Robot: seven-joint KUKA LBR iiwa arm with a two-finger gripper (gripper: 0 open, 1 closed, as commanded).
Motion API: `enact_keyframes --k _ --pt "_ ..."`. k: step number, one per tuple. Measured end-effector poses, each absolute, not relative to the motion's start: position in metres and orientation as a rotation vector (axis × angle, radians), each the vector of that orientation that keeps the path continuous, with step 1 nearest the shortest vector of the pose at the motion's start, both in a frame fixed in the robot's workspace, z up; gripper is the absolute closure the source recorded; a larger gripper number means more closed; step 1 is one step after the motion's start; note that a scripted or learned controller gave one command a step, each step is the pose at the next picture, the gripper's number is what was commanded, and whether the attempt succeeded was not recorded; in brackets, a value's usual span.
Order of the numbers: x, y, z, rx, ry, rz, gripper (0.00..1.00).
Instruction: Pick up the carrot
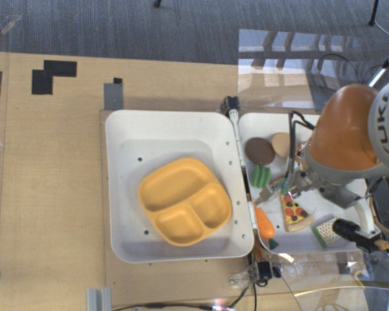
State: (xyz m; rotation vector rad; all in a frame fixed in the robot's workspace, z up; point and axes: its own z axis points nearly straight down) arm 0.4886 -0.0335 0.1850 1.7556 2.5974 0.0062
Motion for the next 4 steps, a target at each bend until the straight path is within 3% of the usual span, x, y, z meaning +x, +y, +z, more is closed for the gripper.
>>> enact_keyframes --k 3,4 --pt "0.489 -0.034 0.185 1.756 2.597 0.006 0.0" --pt "0.495 -0.093 0.09 1.862 2.496 0.016 0.0"
